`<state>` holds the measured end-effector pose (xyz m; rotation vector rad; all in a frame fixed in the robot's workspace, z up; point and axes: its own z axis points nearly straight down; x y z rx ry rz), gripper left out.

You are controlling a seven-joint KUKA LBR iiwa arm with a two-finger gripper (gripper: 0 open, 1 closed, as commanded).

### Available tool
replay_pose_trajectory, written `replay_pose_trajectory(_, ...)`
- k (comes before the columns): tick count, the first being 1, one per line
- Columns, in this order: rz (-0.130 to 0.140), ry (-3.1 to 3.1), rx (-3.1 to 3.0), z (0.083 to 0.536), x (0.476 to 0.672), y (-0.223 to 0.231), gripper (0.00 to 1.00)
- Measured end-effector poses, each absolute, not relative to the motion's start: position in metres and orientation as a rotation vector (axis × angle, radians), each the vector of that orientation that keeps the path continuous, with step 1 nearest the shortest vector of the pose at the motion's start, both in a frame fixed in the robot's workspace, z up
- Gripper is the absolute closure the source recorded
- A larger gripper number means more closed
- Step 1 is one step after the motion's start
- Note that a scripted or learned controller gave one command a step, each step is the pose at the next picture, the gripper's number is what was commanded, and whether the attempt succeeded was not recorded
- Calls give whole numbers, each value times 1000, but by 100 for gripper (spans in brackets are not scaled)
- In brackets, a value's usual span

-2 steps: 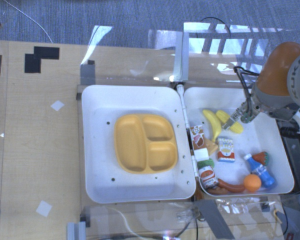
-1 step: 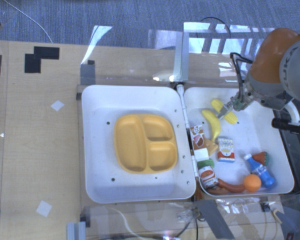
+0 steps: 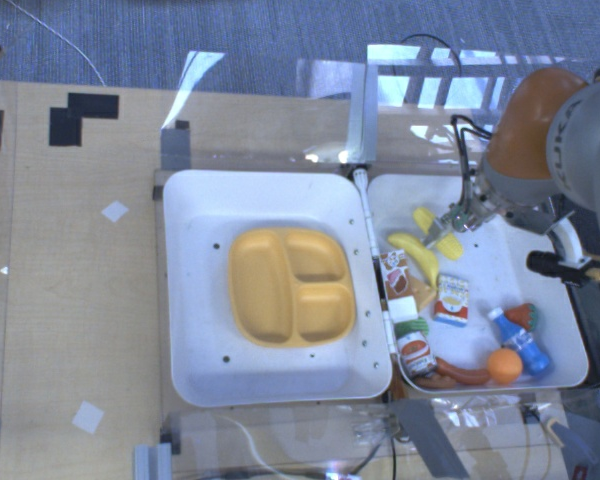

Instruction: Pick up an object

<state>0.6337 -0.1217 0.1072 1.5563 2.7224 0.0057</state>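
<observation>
The right bin [image 3: 570,368] serves as the source container: its toy food items are loosely scattered, mostly along its left wall and near corner, which leaves them accessible from above. The left bin [image 3: 180,298] holds a yellow divided tray [image 3: 290,286] lying flat at its centre, presumably as the receiving location. The arm [image 3: 550,133] enters from the right and angles down so that the gripper [image 3: 448,224] is low in the far part of the right bin. The gripper is positioned directly at the banana [image 3: 416,251], at that item's far end, with a second small yellow piece [image 3: 450,249] just beside it. Whether the gripper has hold of anything cannot be determined from this view; its opening is too small and blurred to read. The banana is judged to be the intended target, since it is the closest item. The juice carton [image 3: 452,300], blue bottle [image 3: 517,340], orange [image 3: 504,365] and sausage [image 3: 462,372] lie nearer the camera, well apart from the gripper.
</observation>
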Motion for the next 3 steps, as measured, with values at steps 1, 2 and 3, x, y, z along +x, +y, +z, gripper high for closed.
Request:
replay_pose_trajectory(1,-2,2548,1843,87,650,-113,100)
replay_pose_trajectory(2,20,2331,2091,192,673,-22,100)
replay_pose_trajectory(3,6,2536,1843,208,670,-47,100)
